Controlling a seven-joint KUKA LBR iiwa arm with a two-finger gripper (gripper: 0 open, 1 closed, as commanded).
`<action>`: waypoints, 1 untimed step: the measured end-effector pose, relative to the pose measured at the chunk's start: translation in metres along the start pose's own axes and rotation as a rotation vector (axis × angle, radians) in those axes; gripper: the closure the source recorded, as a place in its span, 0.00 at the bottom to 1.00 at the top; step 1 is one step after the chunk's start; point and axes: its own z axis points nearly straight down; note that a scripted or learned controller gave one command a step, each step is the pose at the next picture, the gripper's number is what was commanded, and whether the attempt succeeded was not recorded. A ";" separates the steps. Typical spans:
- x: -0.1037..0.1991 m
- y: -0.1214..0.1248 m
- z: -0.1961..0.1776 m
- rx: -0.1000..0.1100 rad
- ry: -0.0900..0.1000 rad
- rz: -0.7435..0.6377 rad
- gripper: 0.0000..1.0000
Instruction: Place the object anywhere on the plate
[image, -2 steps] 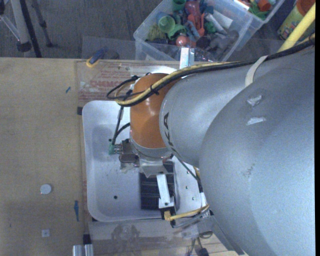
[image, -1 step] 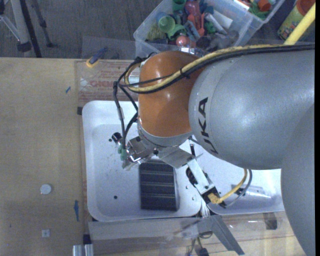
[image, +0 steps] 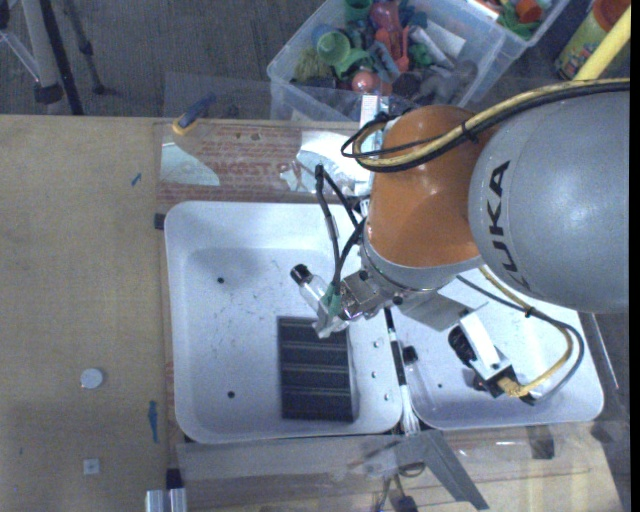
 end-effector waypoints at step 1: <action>0.061 0.018 0.049 0.000 0.001 -0.284 1.00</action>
